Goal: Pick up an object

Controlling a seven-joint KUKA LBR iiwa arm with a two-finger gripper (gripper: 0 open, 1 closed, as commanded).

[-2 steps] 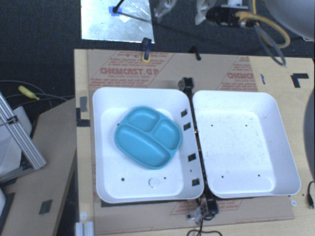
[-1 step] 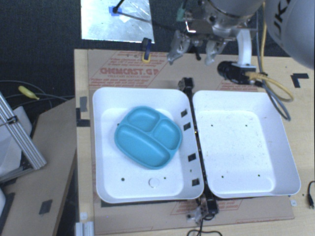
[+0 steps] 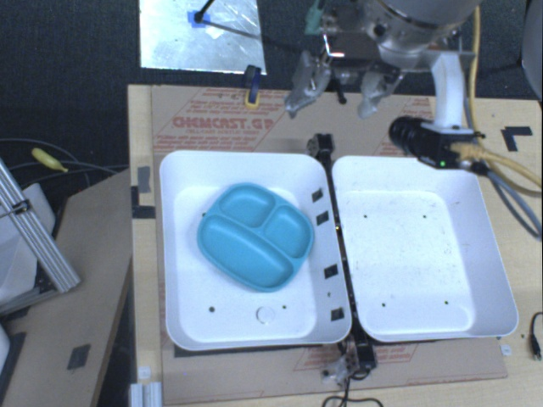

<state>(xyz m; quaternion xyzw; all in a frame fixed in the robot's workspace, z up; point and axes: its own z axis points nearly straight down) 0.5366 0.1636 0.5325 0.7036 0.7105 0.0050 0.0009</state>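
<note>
Gripper: your two-finger gripper hangs high, closest to the lens, above the bench's far edge and just beyond the seam between the bins; its fingers are spread apart with nothing between them.
Step in hand: I judge this the approach stage, with no grasp begun and the tool well clear of both bins.
Left bin: the white left bin lies below and to the left of the tool, and it holds the only object you can pick.
Right bin: the white right bin lies below and a little to the right of the tool, showing just dark specks on its floor.
Blue divided plate: the blue divided plate rests flat near the middle of the left bin, down-left of the fingers and well apart from them.
Next move: you would need to carry the tool left and toward the near side, then descend over the plate.
Grasp concern: I expect a flat, wide plate to be hard to pinch; aim the fingers across its rim or a divider ridge.
</note>
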